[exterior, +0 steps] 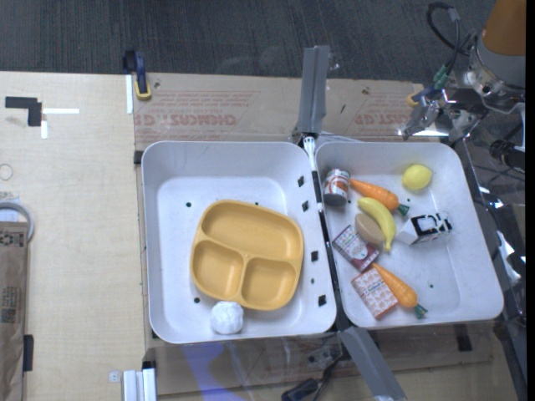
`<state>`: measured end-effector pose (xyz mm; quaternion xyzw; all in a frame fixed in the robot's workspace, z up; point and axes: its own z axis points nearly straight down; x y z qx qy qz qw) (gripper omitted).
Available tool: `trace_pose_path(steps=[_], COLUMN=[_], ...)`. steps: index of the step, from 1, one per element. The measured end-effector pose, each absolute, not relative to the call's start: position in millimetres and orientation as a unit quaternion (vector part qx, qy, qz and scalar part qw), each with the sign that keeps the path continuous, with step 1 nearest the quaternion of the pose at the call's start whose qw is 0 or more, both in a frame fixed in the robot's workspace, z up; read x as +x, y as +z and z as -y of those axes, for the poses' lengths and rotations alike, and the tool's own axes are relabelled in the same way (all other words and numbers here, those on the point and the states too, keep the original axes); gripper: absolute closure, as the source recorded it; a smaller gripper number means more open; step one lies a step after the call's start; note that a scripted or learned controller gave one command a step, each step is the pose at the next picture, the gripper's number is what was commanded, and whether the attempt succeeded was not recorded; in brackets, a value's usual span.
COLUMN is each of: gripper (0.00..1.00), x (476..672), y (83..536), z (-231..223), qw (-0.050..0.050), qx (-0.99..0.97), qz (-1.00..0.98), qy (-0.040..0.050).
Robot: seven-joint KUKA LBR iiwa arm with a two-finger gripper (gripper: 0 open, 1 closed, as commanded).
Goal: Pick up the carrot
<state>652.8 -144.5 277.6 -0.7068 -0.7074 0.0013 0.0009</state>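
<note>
Camera view, carrot (pixel 374 194) well apart from claw (pixel 435 111)

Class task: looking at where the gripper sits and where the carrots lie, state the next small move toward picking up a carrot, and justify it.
Probably bring the gripper forward and down over the upper carrot. The gripper sits beyond the right bin's far rim, and this carrot, between the can and the lemon, lies nearer than the second carrot.

Light wood bench (pixel 75 224) carries two white bins: left bin (pixel 167 174), right bin (pixel 468 299) touching it; brown packet (pixel 10 307) far left of left bin.
</note>
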Motion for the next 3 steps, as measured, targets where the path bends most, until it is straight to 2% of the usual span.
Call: trace_pose_path(steps=[1,2,3], gripper=[0.0,0.0,0.0], x=[616.0,634.5,658.7], y=[155,91,93], z=[128,147,141], qw=[0.001,0.001,0.0], qx=[-0.676,-0.554,-0.464], qz=[0.736,0.832,0.886], qy=[0.0013,0.0003,0.001])
